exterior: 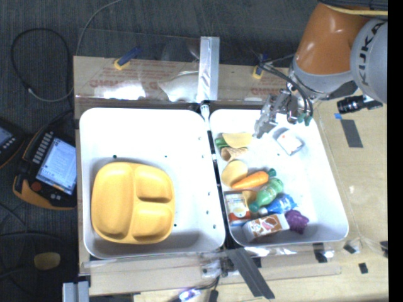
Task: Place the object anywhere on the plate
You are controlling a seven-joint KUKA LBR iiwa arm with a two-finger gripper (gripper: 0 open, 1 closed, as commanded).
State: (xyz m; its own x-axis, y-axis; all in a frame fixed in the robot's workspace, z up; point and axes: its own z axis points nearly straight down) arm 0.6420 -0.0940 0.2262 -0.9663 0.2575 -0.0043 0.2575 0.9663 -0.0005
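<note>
Bench, two white bins: yellow plate [133, 201] left; gripper [267, 121], finger state indiscernible, above crowded toy food including carrot [250, 180]; risk: clutter deflecting grasp, nothing lifted.

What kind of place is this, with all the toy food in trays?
Probably a robotics lab test bench. A grey-and-orange industrial arm reaches over two white bins; one bears a yellow divided plate, the other toy food such as a carrot. A handheld control unit and cables lie on the floor.
</note>
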